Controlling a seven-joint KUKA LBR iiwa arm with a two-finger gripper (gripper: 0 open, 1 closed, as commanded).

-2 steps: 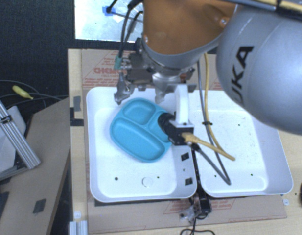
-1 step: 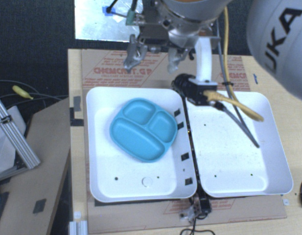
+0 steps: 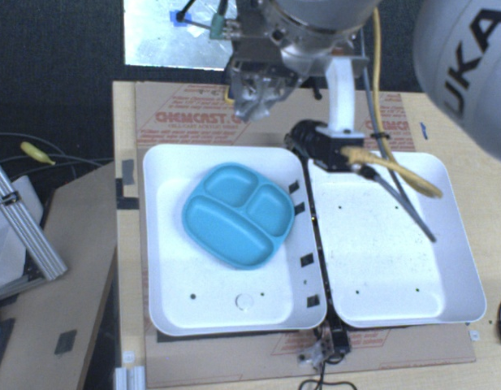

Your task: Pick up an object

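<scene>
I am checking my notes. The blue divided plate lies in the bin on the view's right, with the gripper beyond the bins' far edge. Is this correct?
One thing is wrong. The camera view shows the blue divided plate in the bin on the view's left, not its right. The gripper is beyond the bins' far edge.

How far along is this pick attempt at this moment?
Done: nothing yet. The blue divided plate lies flat in the left bin, not lifted. In hand: the pincer hangs above the cardboard beyond the bin's far rim, apart from the plate. Left: probably move over the plate, descend, grip it and lift.
</scene>
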